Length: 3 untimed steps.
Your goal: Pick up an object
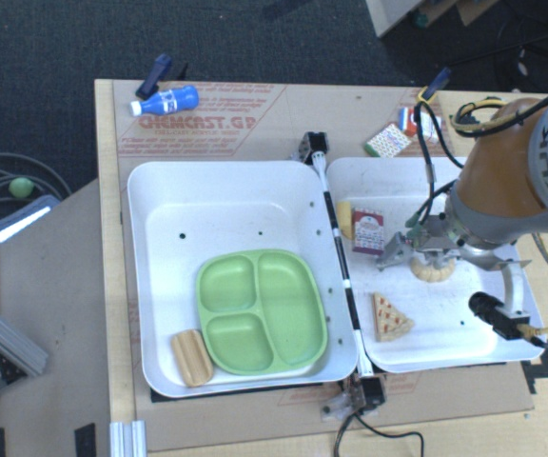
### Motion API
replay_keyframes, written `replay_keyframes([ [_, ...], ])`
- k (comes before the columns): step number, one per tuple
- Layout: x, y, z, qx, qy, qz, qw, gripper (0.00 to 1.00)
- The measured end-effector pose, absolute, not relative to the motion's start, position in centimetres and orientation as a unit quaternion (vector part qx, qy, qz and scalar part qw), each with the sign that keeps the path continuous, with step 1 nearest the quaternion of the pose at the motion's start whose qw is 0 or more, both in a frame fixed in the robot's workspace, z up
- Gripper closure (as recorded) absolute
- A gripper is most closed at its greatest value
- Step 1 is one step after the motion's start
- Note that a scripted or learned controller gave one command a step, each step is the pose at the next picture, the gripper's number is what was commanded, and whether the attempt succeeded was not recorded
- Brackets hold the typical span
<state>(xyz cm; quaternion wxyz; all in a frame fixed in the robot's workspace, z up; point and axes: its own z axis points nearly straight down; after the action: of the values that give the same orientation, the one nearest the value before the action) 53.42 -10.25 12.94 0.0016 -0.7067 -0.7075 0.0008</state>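
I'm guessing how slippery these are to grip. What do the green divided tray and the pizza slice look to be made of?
The green divided tray looks like moulded plastic with a smooth, slightly matte finish: uniform colour, rounded compartment ridges, soft highlights. The pizza slice in the right bin is probably a plastic toy: flat, evenly coloured, with spots; too small to confirm.

Left bin (160,208): upper half bare; divided plate (258,310) fills lower.

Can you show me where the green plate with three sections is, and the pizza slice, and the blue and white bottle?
Green three-section plastic plate (258,309): camera view, on the ridge where its sections meet.
Triangular toy pizza slice (389,317): camera view, on its topped middle.
Blue and white bottle (166,101): camera view, on its body.
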Motion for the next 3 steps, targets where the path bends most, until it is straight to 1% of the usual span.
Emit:
replay_keyframes([
  [1, 63.7, -10.1, 9.0, -0.707, -0.707, -0.0037, -0.005, 0.00],
  [2, 58.1, -9.3, 8.9, -0.707, -0.707, -0.0035, -0.004, 0.00],
  [3, 57.3, -9.3, 8.9, -0.707, -0.707, -0.0044, -0.005, 0.00],
])
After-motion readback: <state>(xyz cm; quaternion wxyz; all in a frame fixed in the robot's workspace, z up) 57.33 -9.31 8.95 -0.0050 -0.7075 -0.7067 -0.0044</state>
